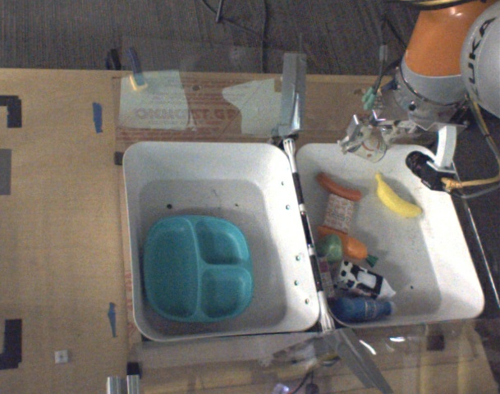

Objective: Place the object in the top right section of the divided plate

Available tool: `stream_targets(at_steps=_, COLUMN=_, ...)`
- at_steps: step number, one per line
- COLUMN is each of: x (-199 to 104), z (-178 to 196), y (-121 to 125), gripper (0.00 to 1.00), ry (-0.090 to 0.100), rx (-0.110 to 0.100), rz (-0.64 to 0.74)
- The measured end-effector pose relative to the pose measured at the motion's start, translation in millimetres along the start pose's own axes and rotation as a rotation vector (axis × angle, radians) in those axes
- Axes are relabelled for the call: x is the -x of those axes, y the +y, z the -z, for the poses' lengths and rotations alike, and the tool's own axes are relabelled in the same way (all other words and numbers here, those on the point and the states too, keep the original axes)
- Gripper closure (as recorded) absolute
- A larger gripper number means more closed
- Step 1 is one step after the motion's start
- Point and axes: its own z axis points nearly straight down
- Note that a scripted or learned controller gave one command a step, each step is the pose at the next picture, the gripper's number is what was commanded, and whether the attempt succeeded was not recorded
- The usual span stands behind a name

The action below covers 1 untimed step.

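Two white bins sit side by side on my wooden bench (52, 245). My gripper (366, 138) hangs over the back edge of the right bin (455, 277), and I cannot tell how it stands. Below it lie one banana (396, 198), one sausage (340, 187), one carrot (352, 247), and one blue bottle (360, 309). One teal divided plate (198, 268) rests in the left bin (143, 171).

Landmark: right bin (447, 269). Gripper (366, 140) hangs over its far left rim. Inside: banana (396, 198) near far wall; sausage (340, 187) to its left; carrot (348, 245), cow-patterned toy (362, 279), blue bottle (360, 309) along the left wall. Teal divided plate (198, 268) sits in left bin (151, 171).
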Motion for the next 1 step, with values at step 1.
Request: stream_targets(at_steps=1, x=-43.5, z=-5.4, y=-73.5, gripper=1.0, ry=0.003, rx=-0.002, rz=0.154)
